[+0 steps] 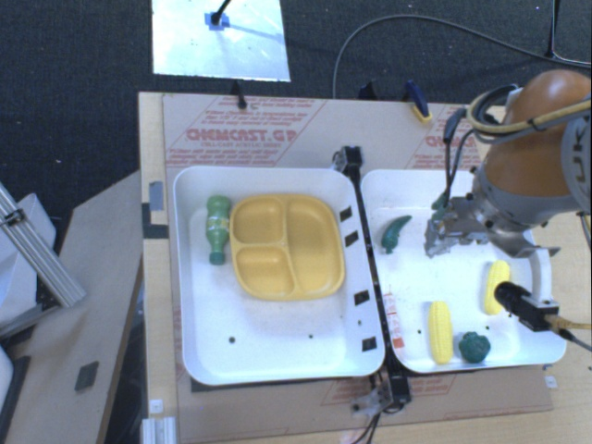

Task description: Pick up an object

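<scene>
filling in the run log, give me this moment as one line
arm: over right bin | gripper: above bin floor, nothing seen held | nearest: green pepper | also right: two corn cobs, broccoli | left bin: yellow tray, green bottle

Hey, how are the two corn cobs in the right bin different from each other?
The front corn cob lies in full view near the bin's front edge, close to the broccoli. The back corn cob lies further right and back, partly covered at its lower end by a black part of the arm. The front one looks longer. Both are yellow and lie roughly lengthwise front to back.
</scene>
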`<state>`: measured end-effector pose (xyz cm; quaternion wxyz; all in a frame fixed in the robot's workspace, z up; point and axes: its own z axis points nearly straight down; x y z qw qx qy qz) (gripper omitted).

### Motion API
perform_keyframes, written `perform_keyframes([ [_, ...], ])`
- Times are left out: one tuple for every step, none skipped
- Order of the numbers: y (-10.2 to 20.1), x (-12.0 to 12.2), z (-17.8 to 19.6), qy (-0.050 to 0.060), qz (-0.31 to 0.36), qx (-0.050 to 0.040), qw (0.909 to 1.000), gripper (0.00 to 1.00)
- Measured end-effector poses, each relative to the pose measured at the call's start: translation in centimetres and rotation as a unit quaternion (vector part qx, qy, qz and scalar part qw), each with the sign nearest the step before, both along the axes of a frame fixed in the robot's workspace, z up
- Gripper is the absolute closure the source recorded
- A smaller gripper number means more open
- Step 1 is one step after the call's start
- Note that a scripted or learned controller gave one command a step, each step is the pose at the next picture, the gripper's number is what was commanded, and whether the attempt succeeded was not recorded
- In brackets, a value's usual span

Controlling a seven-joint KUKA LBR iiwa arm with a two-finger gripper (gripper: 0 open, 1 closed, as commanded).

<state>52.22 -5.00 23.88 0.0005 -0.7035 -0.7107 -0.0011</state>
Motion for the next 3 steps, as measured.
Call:
perform_keyframes([
  [4.9, -0.2, 0.2, 0.000, 0.000, 0.0001, 1.0000, 1.00],
  [10.4, 0.1, -1.3, 0.001, 0.000, 0.0001, 1.0000, 1.00],
  [16.0, 0.3, -0.5, -0.001, 0.000, 0.0004, 1.0000, 1.00],
])
